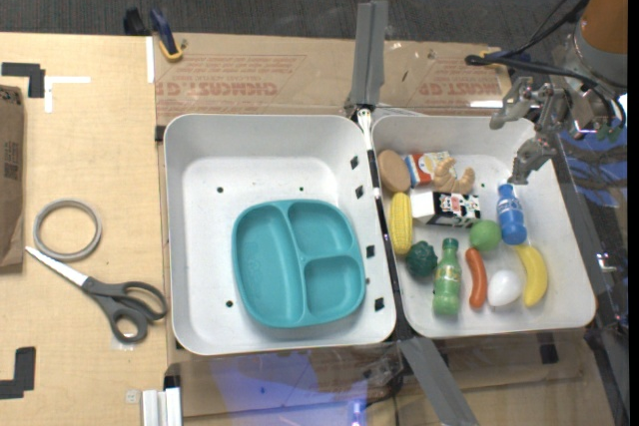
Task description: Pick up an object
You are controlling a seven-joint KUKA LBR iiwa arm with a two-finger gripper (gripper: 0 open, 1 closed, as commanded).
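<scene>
Status from my console: gripper (536,137) above right bin (574,309)'s far edge, fingers spread, holding nothing; blue bottle (510,213) nearest below, lying among the toy food; pick not yet begun.

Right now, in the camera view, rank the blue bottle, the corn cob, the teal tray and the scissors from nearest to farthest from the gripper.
From the gripper:
1. Blue bottle, right bin, just below it.
2. Corn cob, right bin's left side.
3. Teal tray, left bin.
4. Scissors, on the bench, far left.
</scene>
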